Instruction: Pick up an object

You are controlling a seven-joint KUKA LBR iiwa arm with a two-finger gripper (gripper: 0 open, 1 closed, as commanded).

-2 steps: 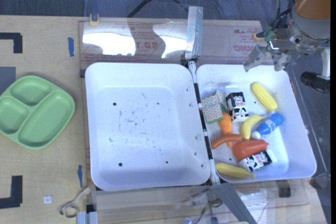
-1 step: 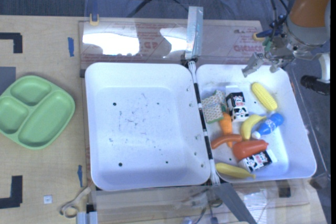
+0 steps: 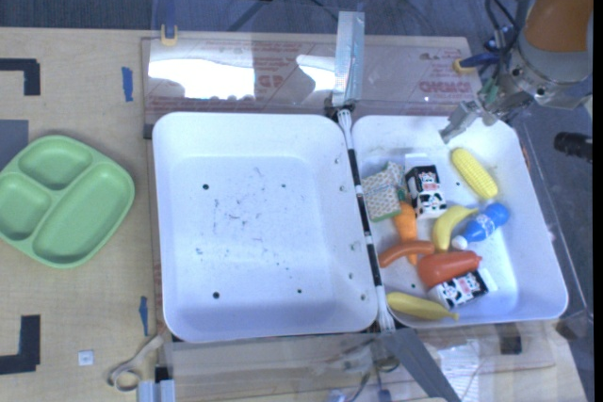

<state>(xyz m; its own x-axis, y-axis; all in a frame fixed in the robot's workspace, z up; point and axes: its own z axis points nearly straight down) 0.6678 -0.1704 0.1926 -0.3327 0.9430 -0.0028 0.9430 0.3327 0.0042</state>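
Note:
The right bin [image 3: 537,231] holds a heap of toy food. A yellow corn cob [image 3: 474,172] lies at its far right, with a black-and-white carton [image 3: 424,190] and a checkered packet [image 3: 382,192] to its left. Lower down are an orange piece [image 3: 405,223], a yellow banana [image 3: 449,223], a blue bottle [image 3: 486,220], a red sausage [image 3: 447,266], a second black-and-white carton [image 3: 464,289] and another banana [image 3: 419,306]. My gripper [image 3: 468,120] hangs over the bin's far right corner, just above and left of the corn cob, with nothing seen in it.
The left bin [image 3: 254,212] sits beside the right one, with a raised divider between them. A green divided plate [image 3: 64,199] lies on the bench at far left. Clear plastic panels [image 3: 283,71] stand behind the bins. Scissors [image 3: 132,370] rest at the lower left.

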